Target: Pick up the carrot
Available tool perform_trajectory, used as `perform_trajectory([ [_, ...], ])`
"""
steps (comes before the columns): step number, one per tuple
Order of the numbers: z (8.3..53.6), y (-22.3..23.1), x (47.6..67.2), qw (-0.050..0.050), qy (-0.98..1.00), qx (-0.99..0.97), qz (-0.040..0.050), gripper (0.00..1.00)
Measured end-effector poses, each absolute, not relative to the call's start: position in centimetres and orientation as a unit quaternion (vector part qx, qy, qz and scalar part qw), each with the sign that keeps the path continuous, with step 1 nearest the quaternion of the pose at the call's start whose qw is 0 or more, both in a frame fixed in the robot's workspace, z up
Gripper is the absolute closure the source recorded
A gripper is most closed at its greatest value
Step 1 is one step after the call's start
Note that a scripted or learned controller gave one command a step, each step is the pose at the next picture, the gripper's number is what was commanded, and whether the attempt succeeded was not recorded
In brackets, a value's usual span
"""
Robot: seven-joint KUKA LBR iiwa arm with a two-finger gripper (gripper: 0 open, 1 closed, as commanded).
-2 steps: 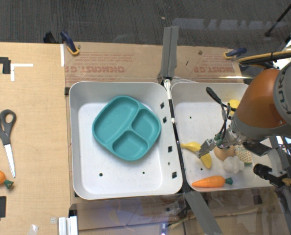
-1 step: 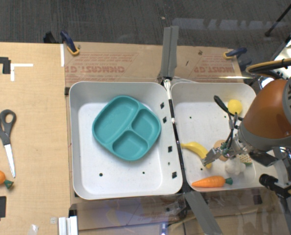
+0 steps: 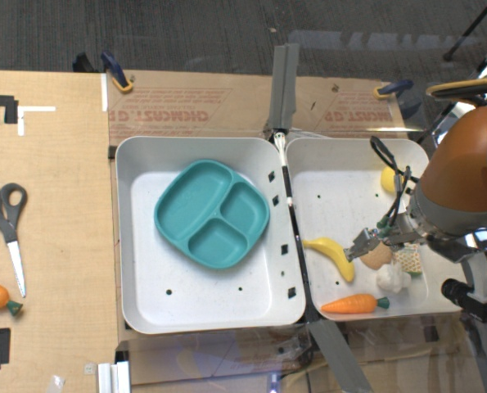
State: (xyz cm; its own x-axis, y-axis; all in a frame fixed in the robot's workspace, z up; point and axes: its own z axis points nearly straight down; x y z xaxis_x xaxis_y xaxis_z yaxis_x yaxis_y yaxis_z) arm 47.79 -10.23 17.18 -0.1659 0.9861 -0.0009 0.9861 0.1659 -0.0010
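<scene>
The carrot [image 3: 351, 304] lies flat against the front wall of the right bin [image 3: 325, 166]. Just behind it, our gripper [image 3: 366, 244] hangs over a banana [image 3: 331, 256] and small items; whether it is clenched we cannot tell. We should come straight down, jaws astride the carrot's width, clear of the wall.

The left white bin [image 3: 137, 244] holds 1 teal divided plate [image 3: 213, 213] with 3 compartments, lying flat near its centre. The right white bin [image 3: 333, 187] holds 1 banana [image 3: 331, 256] near its left wall, 1 yellow item [image 3: 388, 180] toward the back and 1 small white object [image 3: 389, 279]. Scissors [image 3: 6, 223] lie on the worktop [image 3: 47, 162] at far left, and brown cardboard [image 3: 194, 109] lies behind the bins.
</scene>
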Motion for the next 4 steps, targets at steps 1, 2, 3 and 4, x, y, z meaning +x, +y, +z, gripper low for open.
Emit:
perform_trajectory([
  [1, 10.7, -9.7, 47.7, 0.001, -0.89, -0.455, 0.0002, 0.0],
  [2, 9.2, -11.0, 54.4, -0.001, -0.914, -0.407, -0.0003, 0.0],
  [3, 10.9, -11.6, 48.5, 0.001, -0.871, -0.49, 0.0, 0.0],
  [4, 9.2, -10.8, 51.8, 0.0, -0.875, -0.485, 0.0, 0.0],
])
